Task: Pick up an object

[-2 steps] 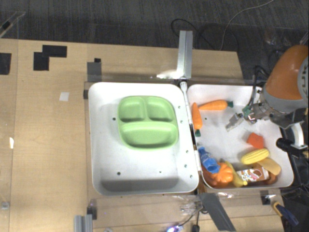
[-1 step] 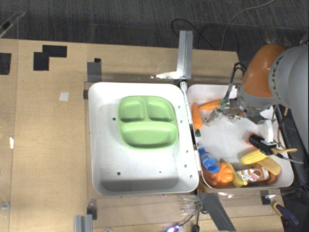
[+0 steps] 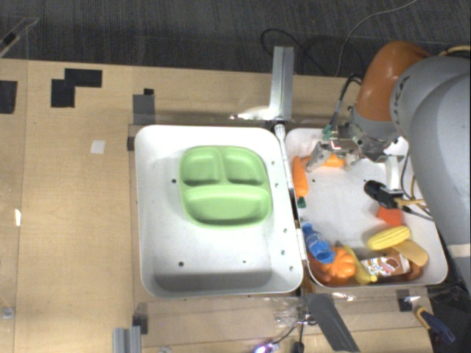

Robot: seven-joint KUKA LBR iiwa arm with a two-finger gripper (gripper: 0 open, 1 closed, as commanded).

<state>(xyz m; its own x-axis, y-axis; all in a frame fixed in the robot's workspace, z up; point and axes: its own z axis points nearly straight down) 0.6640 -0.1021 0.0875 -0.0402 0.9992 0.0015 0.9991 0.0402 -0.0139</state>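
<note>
The gripper [image 3: 326,151] hangs over the right bin [image 3: 342,201], toward 11 o'clock of that bin's floor, close to its far wall. The grey arm [image 3: 438,116] comes in from 3 o'clock. Whether the gripper is released or clenched cannot be told from this slant. A small orange object [image 3: 335,162] lies just beside the gripper, at about 4 o'clock of it, so close that touch or gap cannot be judged. An orange carrot-shaped piece [image 3: 299,176] lies along the bin's wall at 9 o'clock, near the gripper's 7 o'clock. A red-orange block [image 3: 390,216] sits at 4 o'clock of the bin, with a yellow corn cob [image 3: 388,236] just beside it. Along the near wall, from 7 to 5 o'clock, lie a blue item [image 3: 319,245], an orange pumpkin-like toy [image 3: 338,265] and a brown bottle [image 3: 388,265]. The left bin [image 3: 158,197] holds a green divided plate [image 3: 224,184], well apart from the gripper.
</note>
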